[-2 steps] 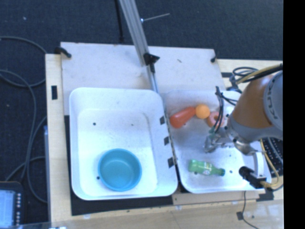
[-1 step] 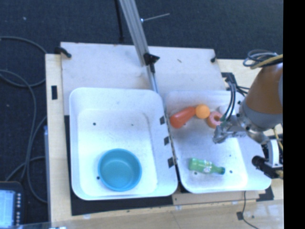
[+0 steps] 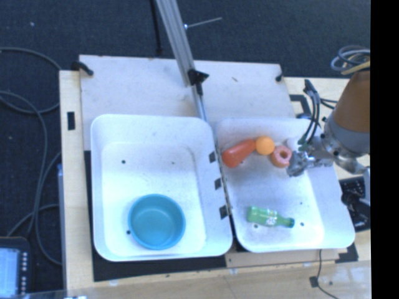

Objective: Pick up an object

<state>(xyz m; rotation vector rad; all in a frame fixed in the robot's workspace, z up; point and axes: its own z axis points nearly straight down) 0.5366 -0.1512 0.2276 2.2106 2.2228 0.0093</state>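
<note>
Reaching in over the right bin (image 3: 330, 229), the gripper (image 3: 298, 164) sits just beside a pink ring (image 3: 280, 156); finger state cannot be determined. An orange ball (image 3: 265, 145) touches a red carrot-shaped toy (image 3: 237, 154). A green bottle (image 3: 268, 217) lies nearer. The left bin (image 3: 106, 136) holds a blue bowl (image 3: 156, 222).

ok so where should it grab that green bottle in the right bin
Probably across the green bottle's middle, coming straight down. It lies flat on its side, long axis roughly left-right, alone on the right bin's floor, so a grip spanning its narrow width looks best.
</note>
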